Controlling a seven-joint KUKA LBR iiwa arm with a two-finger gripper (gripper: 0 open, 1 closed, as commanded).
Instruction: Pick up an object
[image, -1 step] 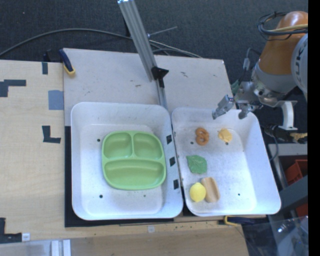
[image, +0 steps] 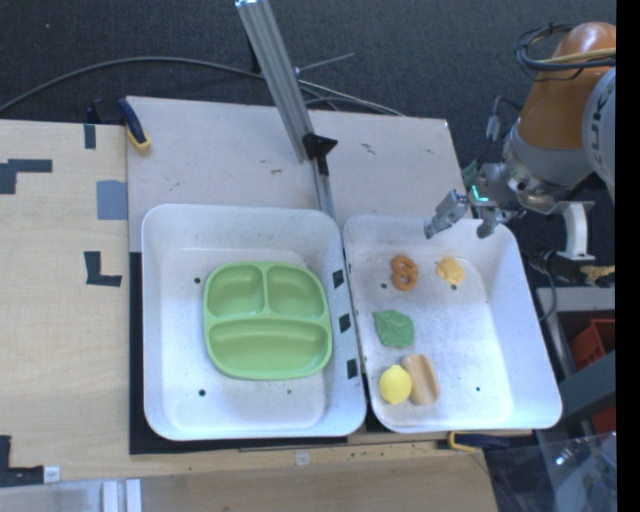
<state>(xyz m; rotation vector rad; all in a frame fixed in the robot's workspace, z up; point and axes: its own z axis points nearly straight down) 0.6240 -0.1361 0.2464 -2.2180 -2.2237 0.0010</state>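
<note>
The right bin (image: 520, 330) holds several small toy foods: a brown pretzel-like piece (image: 403, 271), a small yellow-orange piece (image: 450, 270), a green leaf-like piece (image: 394, 328), a yellow lemon (image: 395, 384) and a tan bread-like roll (image: 423, 379) beside it. My gripper (image: 464, 216) hangs above the bin's far right corner, up and to the right of the yellow-orange piece. Its two fingers stand apart with nothing between them.
The left bin (image: 165, 300) holds a green divided plate (image: 268, 320). A slanted metal pole (image: 285, 80) rises behind the bins, ending near their shared wall. Cables run across the dark floor at the back. A blue and yellow clamp (image: 133, 124) sits at the bench's far left.
</note>
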